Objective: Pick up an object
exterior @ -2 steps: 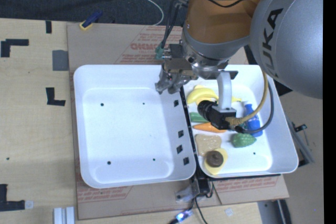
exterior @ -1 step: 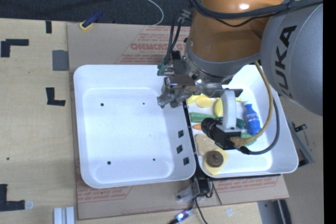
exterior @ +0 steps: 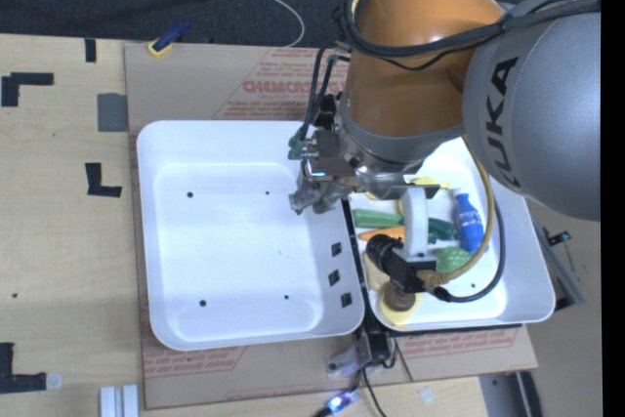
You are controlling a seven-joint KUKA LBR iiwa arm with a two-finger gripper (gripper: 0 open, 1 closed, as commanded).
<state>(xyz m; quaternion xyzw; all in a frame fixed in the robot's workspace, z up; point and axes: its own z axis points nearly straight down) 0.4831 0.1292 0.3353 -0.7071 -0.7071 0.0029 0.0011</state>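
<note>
My gripper point(exterior: 311, 195) hangs over the right edge of the left white bin point(exterior: 234, 249), just beside the divider between the two bins. Nothing shows beneath it except bare bin floor. The right bin point(exterior: 527, 306) holds a heap of small things: a blue bottle point(exterior: 468, 221), a green piece point(exterior: 450, 260), an orange piece point(exterior: 379, 233), a yellow strip point(exterior: 432, 183) and a pale round thing point(exterior: 399, 307) at the front. The arm's orange band and grey body hide the back part of that bin.
Both bins rest on a brown cardboard sheet point(exterior: 215, 83) on the wooden bench. A blue and yellow tool point(exterior: 169, 36) lies at the bench's far edge. A white cable point(exterior: 278, 0) runs down from the back.
</note>
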